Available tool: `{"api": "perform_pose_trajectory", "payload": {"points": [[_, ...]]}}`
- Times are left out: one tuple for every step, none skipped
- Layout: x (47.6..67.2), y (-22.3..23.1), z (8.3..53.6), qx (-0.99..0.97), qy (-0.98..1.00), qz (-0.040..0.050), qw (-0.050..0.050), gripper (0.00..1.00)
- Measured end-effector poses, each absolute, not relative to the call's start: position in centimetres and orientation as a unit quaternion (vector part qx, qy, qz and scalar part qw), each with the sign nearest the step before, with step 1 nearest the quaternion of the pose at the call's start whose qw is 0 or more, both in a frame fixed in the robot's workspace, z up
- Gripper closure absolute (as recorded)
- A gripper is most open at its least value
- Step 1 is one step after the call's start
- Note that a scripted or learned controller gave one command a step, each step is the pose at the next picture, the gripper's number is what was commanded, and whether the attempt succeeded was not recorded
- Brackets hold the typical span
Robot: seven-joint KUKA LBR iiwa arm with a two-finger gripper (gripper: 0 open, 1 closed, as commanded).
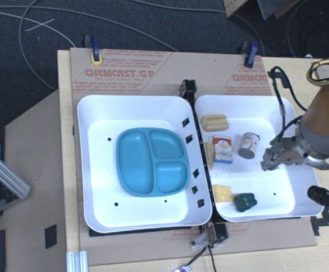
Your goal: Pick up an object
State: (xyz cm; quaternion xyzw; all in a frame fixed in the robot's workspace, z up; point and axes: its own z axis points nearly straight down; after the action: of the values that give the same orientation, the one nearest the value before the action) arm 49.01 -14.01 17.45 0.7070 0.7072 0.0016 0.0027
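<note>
Bench: plywood board on a dark floor, bearing two shallow white bins side by side — the left bin (91, 152) holds a blue divided tray (152, 161), the right bin (278, 109) holds the loose items.
Gripper: the gripper (271, 158) hangs low over the right part of the right bin; whether it is apart or together cannot be told at this size, and nothing shows within it.
Nearest thing: a small grey can (248, 145), just beside the gripper toward the left bin and slightly further up the view.
Can's axis: short and stubby, tilted, its long axis running roughly up-and-down the view; which end is the top is unclear.
Other candidates: a red-and-white carton (223, 149) beyond the can, a tan block (214, 122) near the bin's far edge, a yellow piece (222, 193) and a dark green lump (245, 202) at the near edge.
Judgement: the can looks the likeliest pick — a short shift left.
</note>
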Motion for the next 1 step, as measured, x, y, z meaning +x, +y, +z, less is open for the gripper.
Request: {"api": "perform_pose_trajectory", "payload": {"points": [[49.31, -13.97, 21.79, 0.707, 0.708, 0.0017, 0.002, 1.0]]}}
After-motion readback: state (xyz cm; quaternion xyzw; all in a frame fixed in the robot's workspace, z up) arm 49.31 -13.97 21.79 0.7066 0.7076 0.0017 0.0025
